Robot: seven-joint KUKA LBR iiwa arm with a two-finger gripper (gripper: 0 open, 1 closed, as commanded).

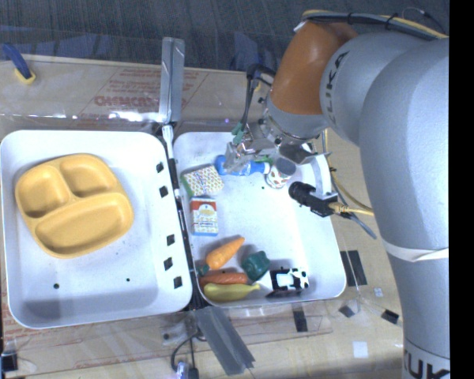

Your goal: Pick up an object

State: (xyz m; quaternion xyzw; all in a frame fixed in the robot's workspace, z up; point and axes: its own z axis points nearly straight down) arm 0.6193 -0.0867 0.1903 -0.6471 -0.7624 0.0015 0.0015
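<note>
Blue plastic is what you see at the gripper (238, 158): a small blue toy (253, 166) lies at the far end of the right bin (332, 279), right under the wrist, with its near end poking out toward the arm side. Whether the jaws are apart or closed on it you cannot tell, because the wrist hides them.

Look down the same bin from the camera view and you find the other pieces. A pale speckled packet (203, 181) sits just beside the blue toy, toward the divider. Next comes a small red and white carton (205, 216), lying flat. Nearer you, an orange carrot (225, 252) lies tilted, touching a dark green chunk (255, 264). Below them a red-orange pepper (223, 278) and a yellow banana (231, 291) lie side by side along the near wall. A black and white toy (288, 280) rests in the near corner, close to the green chunk.

Your left bin (16, 306) holds a yellow divided tray (73, 204), set toward its far side.
</note>
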